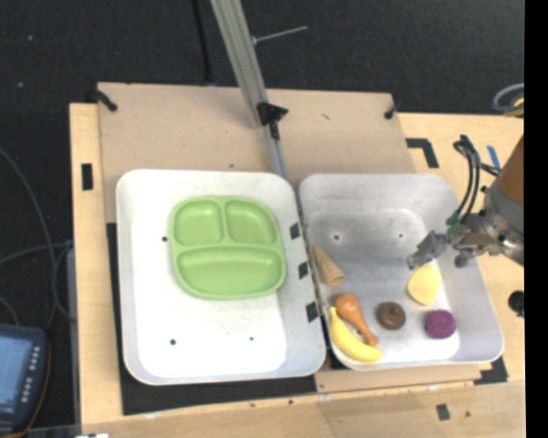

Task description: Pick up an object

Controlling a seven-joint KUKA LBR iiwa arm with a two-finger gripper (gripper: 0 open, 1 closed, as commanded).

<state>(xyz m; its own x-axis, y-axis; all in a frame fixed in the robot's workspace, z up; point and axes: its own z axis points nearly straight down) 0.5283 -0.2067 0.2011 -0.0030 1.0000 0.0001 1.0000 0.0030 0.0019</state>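
Two shallow white bins sit side by side on the counter; the left bin holds a pale green divided plastic plate, the right bin holds the small toy foods. The pincer hangs low over the right bin, directly above the pale yellow rounded lemon-like piece; its two dark fingers look spread apart with nothing between them, though the view is soft here.

The likeliest target, in my judgement, is that yellow piece. Its long axis seems to run from upper right to lower left, narrower end toward the pincer. The risk: fingers closing along that axis could squeeze it out sideways, toward the purple ball or the brown ring-shaped doughnut nearby. The yellow banana, orange drumstick and tan cone lie well apart to the left.
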